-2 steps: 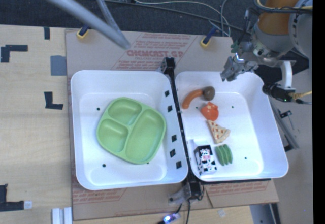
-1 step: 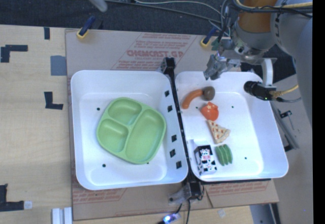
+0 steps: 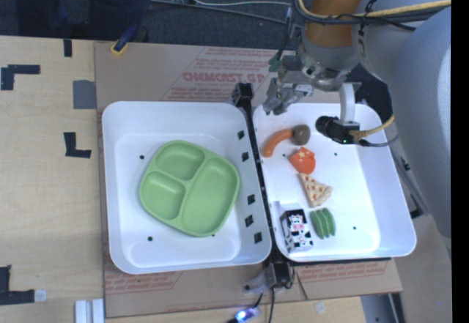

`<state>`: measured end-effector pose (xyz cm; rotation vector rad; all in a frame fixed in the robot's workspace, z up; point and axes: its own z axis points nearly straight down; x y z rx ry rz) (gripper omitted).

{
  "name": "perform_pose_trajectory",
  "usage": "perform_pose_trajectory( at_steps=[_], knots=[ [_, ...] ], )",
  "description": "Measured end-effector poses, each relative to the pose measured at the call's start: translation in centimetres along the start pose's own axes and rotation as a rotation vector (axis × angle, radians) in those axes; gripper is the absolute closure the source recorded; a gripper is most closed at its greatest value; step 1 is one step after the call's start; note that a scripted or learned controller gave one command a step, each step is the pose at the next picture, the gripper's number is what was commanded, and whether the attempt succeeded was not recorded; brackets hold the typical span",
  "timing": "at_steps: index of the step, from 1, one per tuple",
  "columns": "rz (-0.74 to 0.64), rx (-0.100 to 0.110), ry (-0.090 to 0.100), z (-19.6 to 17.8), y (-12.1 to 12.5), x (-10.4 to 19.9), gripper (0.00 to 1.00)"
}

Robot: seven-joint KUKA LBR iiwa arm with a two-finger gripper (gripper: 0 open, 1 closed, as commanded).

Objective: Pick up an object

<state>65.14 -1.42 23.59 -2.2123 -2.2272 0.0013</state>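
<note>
The right bin [image 3: 381,234] holds several small items: an orange sausage-shaped piece [image 3: 276,141], a brown ball [image 3: 300,134], a red strawberry-like piece [image 3: 303,160], a pizza slice [image 3: 315,190], a green pod [image 3: 322,223] and a black-and-white box [image 3: 295,229]. My gripper [image 3: 279,103] hangs over the bin's far left corner, above and just behind the orange piece. It looks open, with nothing between its fingers.
A green divided plate [image 3: 190,186] lies in the left bin [image 3: 121,131]. A black divider [image 3: 253,168] runs between the bins. A black fitting with a cable [image 3: 333,127] hangs off the wrist, over the right bin's far side.
</note>
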Motion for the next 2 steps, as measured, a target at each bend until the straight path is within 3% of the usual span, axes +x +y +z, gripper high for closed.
perform_pose_trajectory(
  at_steps=[2],
  knots=[
    [0.001,0.0,-0.001,0.9,-0.1,9.3,1.0]
  ],
)
